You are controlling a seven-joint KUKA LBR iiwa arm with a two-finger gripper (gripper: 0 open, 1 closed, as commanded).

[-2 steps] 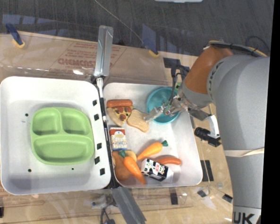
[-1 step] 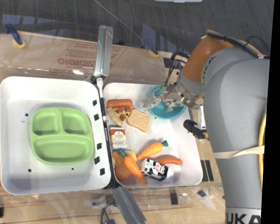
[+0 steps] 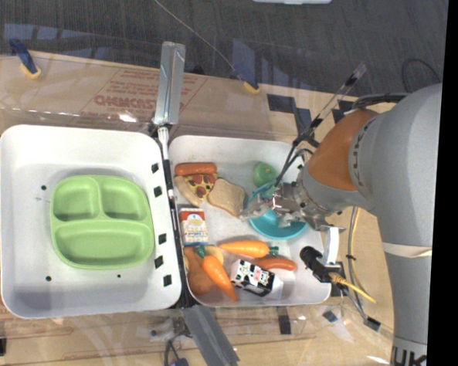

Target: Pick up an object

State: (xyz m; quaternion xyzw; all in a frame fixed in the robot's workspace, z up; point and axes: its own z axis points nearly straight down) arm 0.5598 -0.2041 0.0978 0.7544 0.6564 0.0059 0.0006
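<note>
White plastic bins sit side by side on the worktop (image 3: 80,84), and the right bin (image 3: 216,145) is where everything is happening. The grey arm (image 3: 400,173) with its orange band reaches in from the right, and its hand (image 3: 278,201) is down low over a teal bowl (image 3: 277,226) near the bin's right side. From where I stand I cannot tell how the hand is set, or whether anything is in it.

Around the bowl lies a heap of toy food. A hot dog (image 3: 196,169) rests near the bin's top left, with a pizza slice (image 3: 197,186) just below it and a slice of bread (image 3: 227,196) beside that. A small juice carton (image 3: 194,226) lies against the left wall. Lower down are two carrots, one (image 3: 243,248) pointing across the bin and a bigger one (image 3: 218,274) at the bottom left, plus a red sausage (image 3: 277,263) and a black-and-white spotted box (image 3: 252,276). A green round thing (image 3: 264,173) sits behind the hand.

The left bin (image 3: 11,204) holds a green divided plate (image 3: 100,221).
</note>
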